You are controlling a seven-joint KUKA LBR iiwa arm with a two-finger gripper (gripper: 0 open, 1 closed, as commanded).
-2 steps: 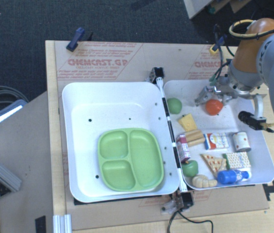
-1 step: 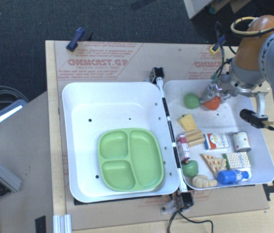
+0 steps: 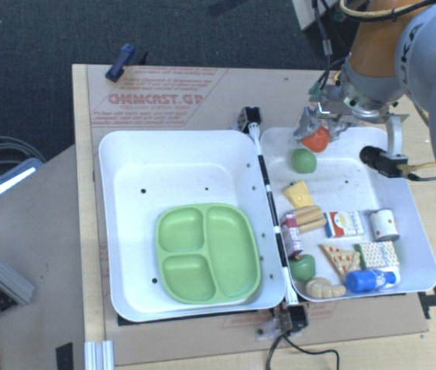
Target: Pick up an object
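My gripper [image 3: 317, 129] hangs over the far left corner of the right bin [image 3: 418, 237]. A small red-orange round object [image 3: 316, 139] sits between its fingers, which are shut on it. Just below it a green ball [image 3: 304, 160] lies on the bin floor. Further toward the front lie a yellow wedge [image 3: 299, 194], a tan block [image 3: 308, 219], a red and white carton [image 3: 345, 223], a small can [image 3: 384, 224], a pizza slice [image 3: 341, 259] and a blue bottle [image 3: 368, 280].
The left bin [image 3: 125, 176] holds a green divided plate [image 3: 206, 251]. A green apple [image 3: 303, 267] and a tan peanut shape [image 3: 322, 288] crowd the right bin's front left corner. The grey arm with its orange band [image 3: 391, 29] enters from the upper right.
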